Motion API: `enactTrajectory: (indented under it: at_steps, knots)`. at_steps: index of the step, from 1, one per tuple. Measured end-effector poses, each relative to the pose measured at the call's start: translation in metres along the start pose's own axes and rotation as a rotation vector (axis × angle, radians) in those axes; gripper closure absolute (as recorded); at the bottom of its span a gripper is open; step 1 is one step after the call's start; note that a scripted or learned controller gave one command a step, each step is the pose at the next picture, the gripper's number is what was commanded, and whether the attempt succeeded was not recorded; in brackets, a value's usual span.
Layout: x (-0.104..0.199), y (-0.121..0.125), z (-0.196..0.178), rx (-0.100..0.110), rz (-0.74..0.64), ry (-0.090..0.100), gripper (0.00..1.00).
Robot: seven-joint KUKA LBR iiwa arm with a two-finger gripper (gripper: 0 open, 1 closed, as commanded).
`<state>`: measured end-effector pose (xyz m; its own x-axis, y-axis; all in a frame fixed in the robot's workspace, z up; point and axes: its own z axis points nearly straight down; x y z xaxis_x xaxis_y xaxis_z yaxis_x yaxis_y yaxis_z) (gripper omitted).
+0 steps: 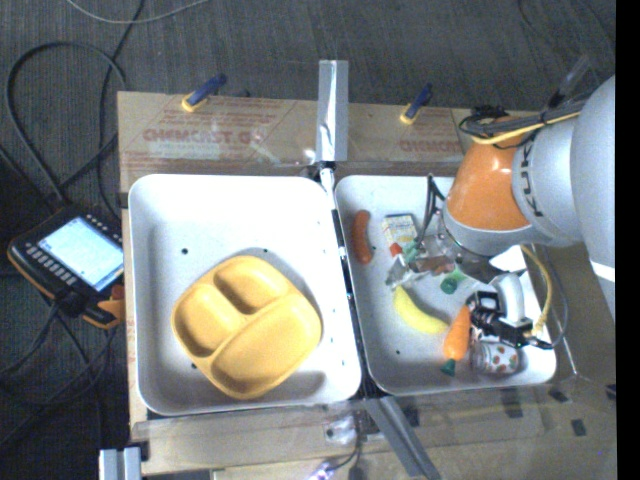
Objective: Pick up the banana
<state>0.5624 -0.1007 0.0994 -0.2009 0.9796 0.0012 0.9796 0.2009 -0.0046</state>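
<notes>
The yellow banana [418,313] lies in the right bin [385,368], near its middle, curving from upper left to lower right. My gripper [420,264] hangs low over the bin just above the banana's upper end, under the orange band of the arm [485,190]. Nothing can be seen held in it. The gripper body covers part of the bin floor behind the banana.
An orange carrot [457,335] lies right beside the banana. A reddish sausage [362,236] and a small box [400,230] sit at the bin's back left. A patterned can [495,357] stands at the front right. The left bin [150,268] holds a yellow divided plate [248,324].
</notes>
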Motion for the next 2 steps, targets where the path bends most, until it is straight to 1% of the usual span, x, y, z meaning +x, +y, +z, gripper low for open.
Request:
enactTrajectory:
  at_steps: [1,2]
  knots:
    - [-0.0066,0.0238,0.0085,-0.015,0.232,-0.002,1.0]
    - [-0.0061,0.0244,0.0103,-0.018,0.23,-0.004,0.0]
